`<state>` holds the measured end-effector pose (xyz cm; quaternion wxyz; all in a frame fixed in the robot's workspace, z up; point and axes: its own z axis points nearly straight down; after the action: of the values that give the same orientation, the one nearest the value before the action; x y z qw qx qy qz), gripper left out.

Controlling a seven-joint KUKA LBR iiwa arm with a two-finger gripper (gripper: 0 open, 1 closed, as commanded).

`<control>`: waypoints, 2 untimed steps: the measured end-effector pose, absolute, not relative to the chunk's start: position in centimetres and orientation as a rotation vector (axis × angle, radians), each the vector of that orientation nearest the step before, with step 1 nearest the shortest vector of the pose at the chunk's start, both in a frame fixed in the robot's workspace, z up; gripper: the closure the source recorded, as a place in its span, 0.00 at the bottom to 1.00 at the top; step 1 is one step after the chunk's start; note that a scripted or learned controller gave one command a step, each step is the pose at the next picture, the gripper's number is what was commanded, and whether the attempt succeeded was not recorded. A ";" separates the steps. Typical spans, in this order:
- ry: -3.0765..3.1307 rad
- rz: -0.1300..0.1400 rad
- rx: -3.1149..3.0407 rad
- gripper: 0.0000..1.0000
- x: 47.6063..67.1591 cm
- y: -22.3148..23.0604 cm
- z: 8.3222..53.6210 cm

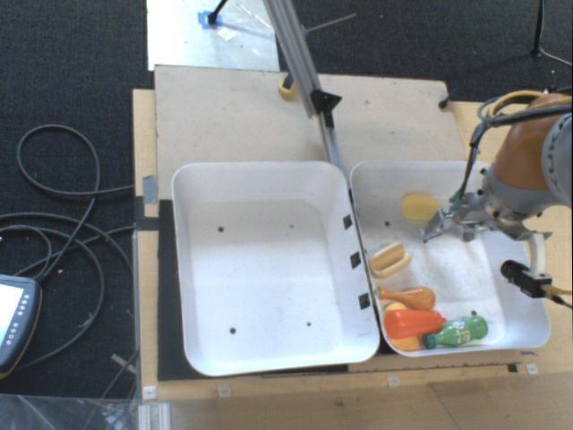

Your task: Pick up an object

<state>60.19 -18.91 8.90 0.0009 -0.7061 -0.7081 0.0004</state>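
So, in the camera view the gripper point(436, 228) sits right of centre, low in the right bin point(537, 330) next to a yellow round piece point(418, 207). I can't tell what state it's in. Toward the lower right lie a hot dog bun point(390, 259), chicken drumstick point(408, 296), orange block point(413, 322) and green bottle point(457, 331). I'd centre over the yellow piece, straddle it squarely, drop straight down and lift slowly.

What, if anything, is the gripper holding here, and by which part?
Nothing is visibly held. The gripper hangs over the right bin beside the yellow round piece, with no object seen between its fingers. Whether they are open or shut cannot be told.
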 end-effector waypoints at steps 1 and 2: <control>-2.227 -0.003 -2.220 1.00 60.4 -19.0 10.2; -2.230 -0.006 -2.224 1.00 61.0 -19.8 16.3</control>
<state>60.99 -19.76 16.33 -0.0038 -0.7061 -0.7081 -0.0018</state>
